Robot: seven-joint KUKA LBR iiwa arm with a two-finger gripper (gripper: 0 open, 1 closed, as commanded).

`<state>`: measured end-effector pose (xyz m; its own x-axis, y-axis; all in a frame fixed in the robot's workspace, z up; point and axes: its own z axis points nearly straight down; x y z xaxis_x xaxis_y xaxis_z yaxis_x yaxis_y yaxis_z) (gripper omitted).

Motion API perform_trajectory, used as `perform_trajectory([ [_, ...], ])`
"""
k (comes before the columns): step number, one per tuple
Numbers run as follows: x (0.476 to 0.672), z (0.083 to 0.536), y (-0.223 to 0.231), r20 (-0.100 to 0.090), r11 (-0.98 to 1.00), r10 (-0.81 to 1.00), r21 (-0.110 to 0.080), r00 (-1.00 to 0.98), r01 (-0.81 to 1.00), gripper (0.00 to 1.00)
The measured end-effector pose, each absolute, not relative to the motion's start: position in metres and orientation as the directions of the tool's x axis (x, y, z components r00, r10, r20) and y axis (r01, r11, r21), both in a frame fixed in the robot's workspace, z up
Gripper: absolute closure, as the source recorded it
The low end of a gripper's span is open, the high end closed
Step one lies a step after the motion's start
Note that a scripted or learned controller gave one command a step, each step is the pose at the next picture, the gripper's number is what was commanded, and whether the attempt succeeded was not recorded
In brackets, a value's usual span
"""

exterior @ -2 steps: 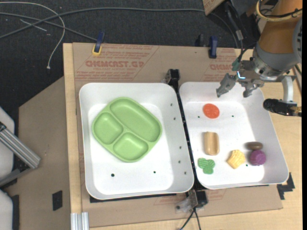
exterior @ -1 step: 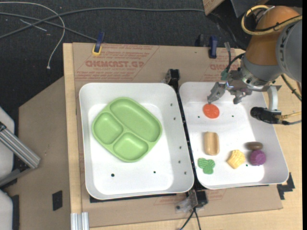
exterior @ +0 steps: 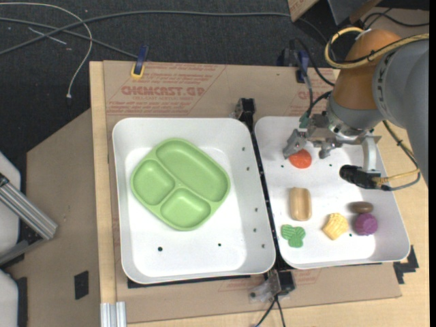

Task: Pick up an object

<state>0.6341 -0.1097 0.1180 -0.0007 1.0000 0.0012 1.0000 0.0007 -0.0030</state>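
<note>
Scene: desk point(exterior: 61, 182) of brown board bearing two shallow white bins side by side, viewed from above at a slant.

Landmark: right bin point(exterior: 392, 251), holding all the small pieces; places below are given relative to it.

Arm: grey, with an orange band above the wrist, reaching over the far right part of the right bin.

Hand point(exterior: 310, 144): low over the far left part of the right bin, directly above the red piece; fingers appear spread to either side of it, not closed on it.

Red piece point(exterior: 300, 159): small, rounded, tomato-like; lying on the floor of the right bin near its far left corner, just under the hand; likely target, judged from the hand's position.

Tan piece point(exterior: 300, 204): oblong, near the middle of the right bin, well apart from the hand.

Green piece point(exterior: 293, 234): at the near left corner of the right bin.

Yellow piece point(exterior: 334, 225): toward the near side of the right bin, beside the purple piece point(exterior: 365, 224) and a dark brown piece point(exterior: 361, 208).

Left bin point(exterior: 136, 264): beside the right bin, holding a green divided plate point(exterior: 180, 182).

Done: approach, judged complete; hand placed over one piece.

Left: closing on the piece and lifting it; nothing is yet raised off the floor of the right bin.

Progress: early to middle, as a judgement.
</note>
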Motion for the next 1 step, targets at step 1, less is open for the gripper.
perform_trajectory([
  [1, 0.6352, 0.1307, -0.1097, 0.001, 0.0, 1.0, 0.001, 0.0, 1.0, 1.0],
])
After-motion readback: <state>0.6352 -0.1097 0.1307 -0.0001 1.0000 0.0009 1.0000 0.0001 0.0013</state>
